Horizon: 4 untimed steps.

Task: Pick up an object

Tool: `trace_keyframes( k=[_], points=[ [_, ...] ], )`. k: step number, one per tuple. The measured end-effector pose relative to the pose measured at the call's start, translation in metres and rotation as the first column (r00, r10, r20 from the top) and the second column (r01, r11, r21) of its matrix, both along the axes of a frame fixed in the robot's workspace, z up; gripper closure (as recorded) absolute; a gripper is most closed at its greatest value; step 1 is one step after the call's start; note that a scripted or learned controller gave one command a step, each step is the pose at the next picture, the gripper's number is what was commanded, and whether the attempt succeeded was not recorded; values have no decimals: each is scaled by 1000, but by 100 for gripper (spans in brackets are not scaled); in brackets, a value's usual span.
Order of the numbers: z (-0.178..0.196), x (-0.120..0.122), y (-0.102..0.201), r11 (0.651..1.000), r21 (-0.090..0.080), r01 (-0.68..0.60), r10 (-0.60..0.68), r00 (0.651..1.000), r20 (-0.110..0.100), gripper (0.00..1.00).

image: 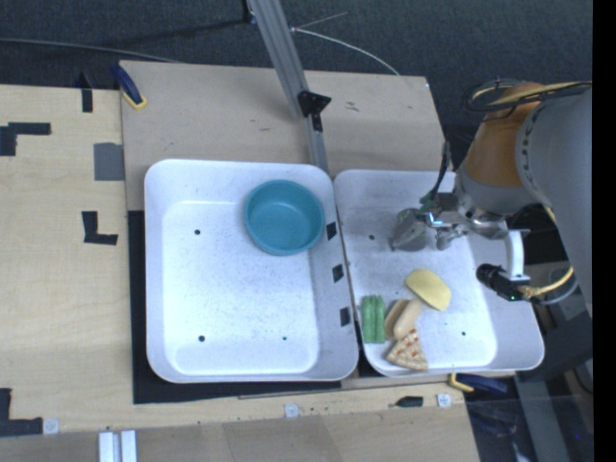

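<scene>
Objects, right bin: yellow piece, green piece, pizza slice. End effector above them, fingers spread, grasping nothing.

Light: even and soft, falling from overhead, moderately bright.
Shadows: bowl is casting a faint one toward 6 o'clock; gripper is darkening the right bin beneath it.
Glare: left bin rim is shining mildly.
Sharpness: everything is looking slightly soft and grainy; dark floor at 12 o'clock is losing detail.
</scene>
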<state>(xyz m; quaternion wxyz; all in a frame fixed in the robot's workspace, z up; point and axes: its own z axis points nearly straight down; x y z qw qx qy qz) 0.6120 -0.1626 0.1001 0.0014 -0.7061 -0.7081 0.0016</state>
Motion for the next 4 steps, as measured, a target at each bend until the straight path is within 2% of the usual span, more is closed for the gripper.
trace_keyframes(
  k=[1,2,4],
  points=[
    [-12,0,0,1000,-1,1,-1,1000,2,0],
    [0,1,0,1000,-3,0,0,1000,4,100],
    [107,2,-6,1000,0,1,-1,1000,7,100]
  ],
)
